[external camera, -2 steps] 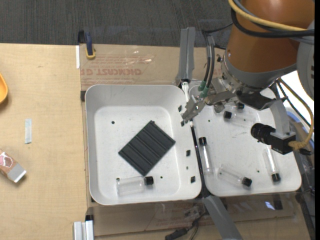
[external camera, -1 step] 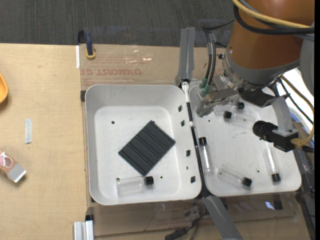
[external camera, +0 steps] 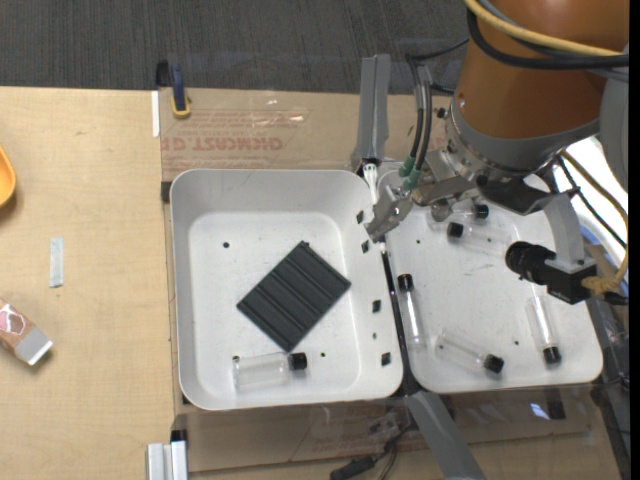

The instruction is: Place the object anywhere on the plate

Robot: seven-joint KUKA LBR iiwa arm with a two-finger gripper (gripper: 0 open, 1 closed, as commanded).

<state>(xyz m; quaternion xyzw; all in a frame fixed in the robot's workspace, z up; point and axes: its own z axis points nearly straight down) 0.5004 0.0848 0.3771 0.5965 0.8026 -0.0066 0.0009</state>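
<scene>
A: Item one, nearest the camera: clear vial (external camera: 268,367) with a black cap, lying just in front of the dark ribbed plate (external camera: 294,295), apart from it.

B: Plate?

A: Item two: flat, turned diamond-wise, mid-floor of the left bin (external camera: 190,268).

B: Right of the plate?

A: Item three: right bin (external camera: 480,368), holding several more capped vials, one (external camera: 406,306) along the wall nearest the plate, one (external camera: 472,352) lying loose further right.

B: End effector?

A: Item four, beyond and right of the plate: end effector (external camera: 385,213), over the seam between the bins. Whether it is clenched or released, I cannot tell; nothing visibly held.

B: Which is the task's object?

A: Likely one of the vials; none lies on the plate yet.

B: Risks?

A: Judged: a round vial may roll off the plate's ribs, or slip from a pinch. The tip sits close to the bin walls; a descent here could strike a rim.
</scene>
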